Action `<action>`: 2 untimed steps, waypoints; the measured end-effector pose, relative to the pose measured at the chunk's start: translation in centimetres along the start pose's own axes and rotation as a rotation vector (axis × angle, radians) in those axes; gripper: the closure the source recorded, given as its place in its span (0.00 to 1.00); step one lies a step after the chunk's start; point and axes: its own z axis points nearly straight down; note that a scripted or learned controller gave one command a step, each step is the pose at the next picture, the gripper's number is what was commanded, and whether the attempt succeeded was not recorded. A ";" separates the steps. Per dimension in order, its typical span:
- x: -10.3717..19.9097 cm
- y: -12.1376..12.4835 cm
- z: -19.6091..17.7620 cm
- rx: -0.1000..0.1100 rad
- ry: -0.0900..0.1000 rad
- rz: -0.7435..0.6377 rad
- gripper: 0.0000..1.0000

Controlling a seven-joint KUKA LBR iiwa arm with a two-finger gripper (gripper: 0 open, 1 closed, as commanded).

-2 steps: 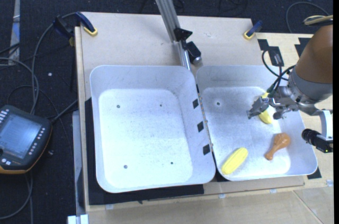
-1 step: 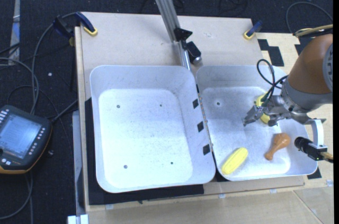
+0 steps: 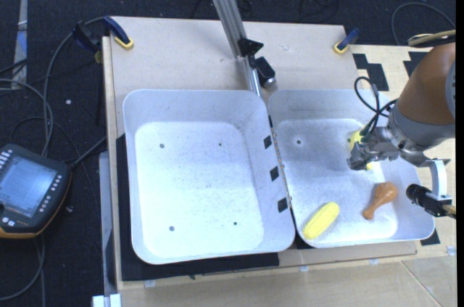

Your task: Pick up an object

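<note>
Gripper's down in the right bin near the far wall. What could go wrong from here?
1. The gripper sits over a small yellow object, mostly hidden, so a grasp may miss or clip it.
2. It is near the right bin wall, so the object could get pushed against the slope.
3. The corn cob and drumstick lie apart, unlikely to interfere.

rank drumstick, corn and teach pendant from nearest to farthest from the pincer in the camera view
From the pincer:
1. Drumstick, just below it in the right bin.
2. Corn, lower left in that bin.
3. Teach pendant, on the floor at far left.
</note>
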 end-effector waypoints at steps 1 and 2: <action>0.4 0.3 -6.2 -0.005 -0.001 -0.001 1.00; 0.4 0.4 -8.2 -0.002 0.000 0.000 1.00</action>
